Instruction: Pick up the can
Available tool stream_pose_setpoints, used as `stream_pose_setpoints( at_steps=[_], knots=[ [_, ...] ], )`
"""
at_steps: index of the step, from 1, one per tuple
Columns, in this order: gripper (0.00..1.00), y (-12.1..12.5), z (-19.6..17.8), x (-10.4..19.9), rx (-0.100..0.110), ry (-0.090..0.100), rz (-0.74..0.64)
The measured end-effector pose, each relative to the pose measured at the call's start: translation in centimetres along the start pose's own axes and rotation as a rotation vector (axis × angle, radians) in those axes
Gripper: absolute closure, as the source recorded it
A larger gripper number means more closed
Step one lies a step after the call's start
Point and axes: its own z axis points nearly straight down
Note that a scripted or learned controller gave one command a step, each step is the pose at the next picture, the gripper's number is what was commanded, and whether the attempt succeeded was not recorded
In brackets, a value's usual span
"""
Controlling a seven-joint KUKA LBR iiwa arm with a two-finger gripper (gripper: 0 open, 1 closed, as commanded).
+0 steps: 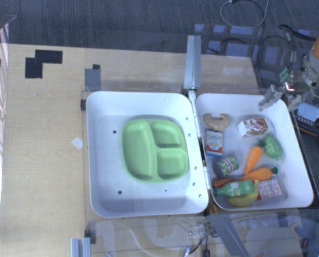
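The can (227,165), a small green-labelled tin lying on its side, rests in the right bin (305,182) near its left-centre, between a small carton (213,142) and two orange carrots (253,159). My gripper (281,98) hangs over the bin's far right corner, well above and to the right of the can. It is open, with nothing between its fingers (268,97).
The right bin also holds a green bottle (237,188), a banana (242,199), a broccoli (272,147), a white packet (255,126), a small box (270,188) and a beige piece (217,121). A green divided plate (154,149) lies in the left bin (103,165).
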Motion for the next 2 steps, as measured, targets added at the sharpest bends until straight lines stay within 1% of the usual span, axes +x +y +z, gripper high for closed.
stream_pose_setpoints(
  at_steps=[1, 2],
  knots=[
    [0.0, 5.1, 14.2, 0.3, -0.004, -0.001, 0.059],
    [0.0, 5.0, 15.6, -0.3, -0.032, -0.005, 0.04]
  ],
)
